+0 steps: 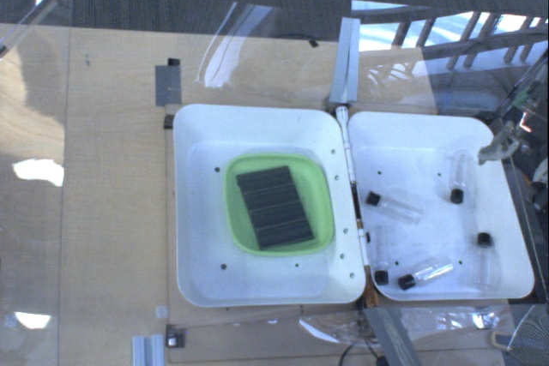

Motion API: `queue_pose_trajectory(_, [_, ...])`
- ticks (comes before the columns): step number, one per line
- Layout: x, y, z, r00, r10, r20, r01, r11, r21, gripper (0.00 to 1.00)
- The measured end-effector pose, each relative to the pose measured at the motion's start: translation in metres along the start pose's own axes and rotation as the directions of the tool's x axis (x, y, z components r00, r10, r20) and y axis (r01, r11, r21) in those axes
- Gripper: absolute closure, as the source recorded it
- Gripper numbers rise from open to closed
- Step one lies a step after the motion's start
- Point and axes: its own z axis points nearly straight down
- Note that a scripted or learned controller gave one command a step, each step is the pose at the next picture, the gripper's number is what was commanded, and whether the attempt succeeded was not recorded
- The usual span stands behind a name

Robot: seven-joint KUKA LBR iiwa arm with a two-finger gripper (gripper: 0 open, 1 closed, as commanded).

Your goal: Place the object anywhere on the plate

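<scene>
A lime-green square plate (236,184) rests in the left white bin (197,270). A dark grey ribbed rectangular block (274,207) lies flat on the plate, slightly turned, covering most of its middle. Several clear vials with black caps lie scattered in the right bin (506,287), among them one near its left side (392,206), one at its far right (457,179) and one at its front (425,274). A grey part of my gripper (500,147) hangs over the right bin's far-right rim, apart from the vials and far from the plate.
A metal bar (346,64) stands behind the seam between the bins. Clear panels and a railing structure (467,39) rise at the back right. A small grey bracket (167,83) sits on the wooden bench behind the left bin.
</scene>
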Motion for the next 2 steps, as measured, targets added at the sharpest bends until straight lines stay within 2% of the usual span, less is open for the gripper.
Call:
queue_pose_trajectory(1, [-0.017, -0.021, -0.028, 0.996, 0.084, 0.001, -0.084, 0.996, -0.001, 0.00])
queue_pose_trajectory(2, [-0.014, -0.016, 0.011, 0.992, 0.130, 0.002, -0.130, 0.992, 0.004, 0.00])
